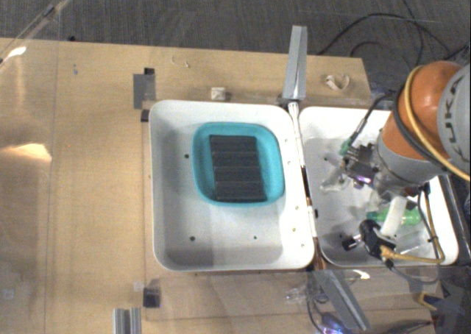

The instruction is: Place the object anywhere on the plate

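Right bin's (324, 200) contents largely hidden beneath the arm (430, 123).

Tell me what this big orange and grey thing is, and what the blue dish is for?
That big thing is a robot arm. It is grey with an orange band, and it reaches in from the right side of the picture. The picture was taken by one camera fixed above a wooden bench, looking down at a slant.

On the bench sit two shallow white bins side by side. In the left bin lies a blue plate with a dark ribbed pad in its middle. The arm is meant to put an object onto that plate.

The arm hangs over the right bin. At its end is its grasping tool, low over that bin. Something green lies in there too, partly hidden by the arm. I cannot tell whether the tool is holding anything, because wires and the arm hide that part.
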Action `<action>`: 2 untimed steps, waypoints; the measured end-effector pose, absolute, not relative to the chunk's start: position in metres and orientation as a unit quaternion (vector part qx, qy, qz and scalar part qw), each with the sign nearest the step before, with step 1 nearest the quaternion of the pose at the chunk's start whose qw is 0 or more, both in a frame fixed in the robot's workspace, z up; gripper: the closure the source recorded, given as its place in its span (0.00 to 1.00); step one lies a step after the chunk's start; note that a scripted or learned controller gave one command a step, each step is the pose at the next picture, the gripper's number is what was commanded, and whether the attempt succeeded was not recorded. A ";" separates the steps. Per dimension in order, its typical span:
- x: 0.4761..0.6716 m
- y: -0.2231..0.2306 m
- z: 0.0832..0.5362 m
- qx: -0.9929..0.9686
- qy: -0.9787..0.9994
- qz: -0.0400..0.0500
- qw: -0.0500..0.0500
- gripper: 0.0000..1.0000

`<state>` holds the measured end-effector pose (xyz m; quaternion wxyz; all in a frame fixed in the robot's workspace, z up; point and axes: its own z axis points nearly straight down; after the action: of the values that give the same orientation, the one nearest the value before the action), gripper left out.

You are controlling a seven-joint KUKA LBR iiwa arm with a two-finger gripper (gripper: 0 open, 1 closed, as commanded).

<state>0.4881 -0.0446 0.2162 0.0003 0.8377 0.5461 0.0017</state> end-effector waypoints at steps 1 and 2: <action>0.488 -0.045 0.216 0.838 0.546 0.002 0.000 0.00; 0.488 -0.045 0.216 0.838 0.546 0.002 0.000 0.00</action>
<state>0.4881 -0.0446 0.2162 0.0003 0.8377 0.5461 0.0016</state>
